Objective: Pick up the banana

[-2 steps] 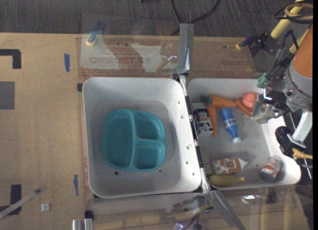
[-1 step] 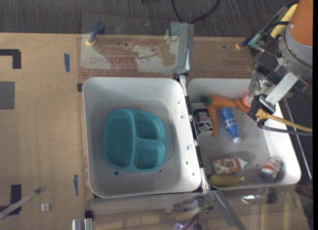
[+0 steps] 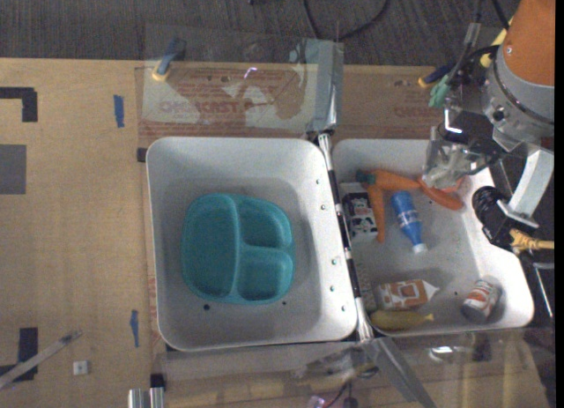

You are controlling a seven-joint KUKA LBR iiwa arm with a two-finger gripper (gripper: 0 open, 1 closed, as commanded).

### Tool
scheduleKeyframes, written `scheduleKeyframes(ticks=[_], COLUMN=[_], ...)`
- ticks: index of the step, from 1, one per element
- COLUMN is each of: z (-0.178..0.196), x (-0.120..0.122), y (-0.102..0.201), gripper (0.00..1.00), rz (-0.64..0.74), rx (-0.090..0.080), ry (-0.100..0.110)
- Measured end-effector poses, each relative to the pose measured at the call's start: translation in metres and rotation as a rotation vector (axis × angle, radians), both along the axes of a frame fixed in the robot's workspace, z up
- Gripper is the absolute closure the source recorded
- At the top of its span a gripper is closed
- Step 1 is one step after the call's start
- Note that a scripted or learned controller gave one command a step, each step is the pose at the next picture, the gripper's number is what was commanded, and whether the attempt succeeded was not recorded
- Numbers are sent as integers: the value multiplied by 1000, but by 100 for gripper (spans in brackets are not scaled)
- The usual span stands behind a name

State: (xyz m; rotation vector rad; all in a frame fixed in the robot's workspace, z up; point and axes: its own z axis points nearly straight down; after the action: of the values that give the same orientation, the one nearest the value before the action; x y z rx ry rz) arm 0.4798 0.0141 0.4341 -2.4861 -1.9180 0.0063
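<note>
Grey arm (image 3: 529, 89) with orange band, black cables, pale translucent hand (image 3: 445, 168).

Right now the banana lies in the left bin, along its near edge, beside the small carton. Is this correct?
Not quite. The camera view shows the banana in the right bin, not the left. It does lie along the near edge, beside the small carton.

Two shallow white bins sit side by side. In the middle of the left bin (image 3: 167, 164) lies a teal divided plate (image 3: 237, 247). The right bin (image 3: 520, 296) holds an orange tool (image 3: 381, 204) and blue bottle (image 3: 407, 218) near its far edge, a small carton (image 3: 407, 293) and what may be a can (image 3: 481, 300) near its front edge.
</note>
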Motion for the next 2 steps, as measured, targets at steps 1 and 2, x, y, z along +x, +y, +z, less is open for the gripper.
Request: scheduleKeyframes(ticks=[1,2], z=[1,11], x=[28,29], y=[-8,-6], gripper=[100,100], rz=[349,354], rx=[0,-2], ry=[-7,-9])
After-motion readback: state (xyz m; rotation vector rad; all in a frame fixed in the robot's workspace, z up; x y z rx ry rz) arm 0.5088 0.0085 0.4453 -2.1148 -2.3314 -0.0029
